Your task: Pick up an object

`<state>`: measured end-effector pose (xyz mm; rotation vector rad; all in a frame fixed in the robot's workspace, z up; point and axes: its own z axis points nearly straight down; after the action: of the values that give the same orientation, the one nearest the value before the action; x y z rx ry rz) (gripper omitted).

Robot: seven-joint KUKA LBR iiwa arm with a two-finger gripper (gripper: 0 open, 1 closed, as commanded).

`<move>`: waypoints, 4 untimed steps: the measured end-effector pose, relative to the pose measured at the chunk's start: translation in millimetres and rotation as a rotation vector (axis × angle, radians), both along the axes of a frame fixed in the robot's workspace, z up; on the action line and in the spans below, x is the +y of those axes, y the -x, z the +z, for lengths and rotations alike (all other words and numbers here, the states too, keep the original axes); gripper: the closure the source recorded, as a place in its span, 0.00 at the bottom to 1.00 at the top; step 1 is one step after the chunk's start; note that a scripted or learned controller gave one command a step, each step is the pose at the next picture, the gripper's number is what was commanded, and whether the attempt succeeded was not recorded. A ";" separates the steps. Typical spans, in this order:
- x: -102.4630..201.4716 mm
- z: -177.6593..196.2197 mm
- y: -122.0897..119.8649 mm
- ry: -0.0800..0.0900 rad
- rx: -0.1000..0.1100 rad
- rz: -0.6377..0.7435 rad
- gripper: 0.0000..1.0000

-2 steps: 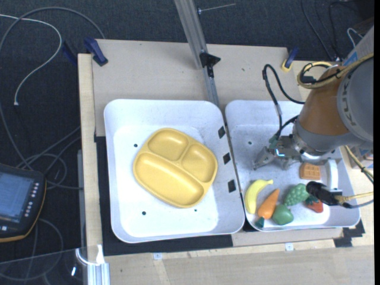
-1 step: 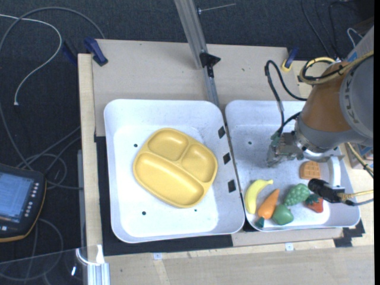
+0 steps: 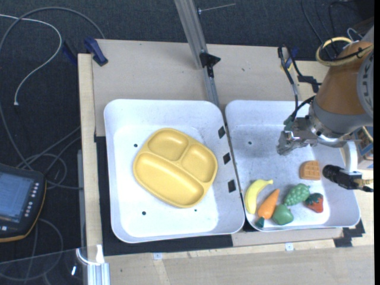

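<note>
Gripper (image 3: 289,142) hangs over the bare floor of the right bin (image 3: 255,120), beside the arm's grey wrist; whether it is released or clenched cannot be told from this angle, and nothing shows in its grasp. Toy foods cluster at the bin's near edge: a yellow banana (image 3: 256,193), an orange carrot (image 3: 268,203), a green pepper (image 3: 283,215), green grapes (image 3: 297,193), a red strawberry (image 3: 315,202) and a tan waffle (image 3: 309,170), the waffle nearest the gripper. A yellow divided plate (image 3: 175,167) lies in the left bin (image 3: 122,129).
</note>
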<state>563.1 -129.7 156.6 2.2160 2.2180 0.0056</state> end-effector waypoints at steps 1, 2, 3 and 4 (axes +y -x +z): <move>-2.9 63.4 2.4 0.000 -0.002 0.001 1.00; -2.6 70.0 1.5 -0.001 0.003 0.000 1.00; 49.1 61.8 -13.8 -0.003 0.005 0.006 1.00; 105.0 75.2 -23.3 -0.005 0.003 0.007 1.00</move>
<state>586.5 -24.7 231.8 2.2124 2.2295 0.0068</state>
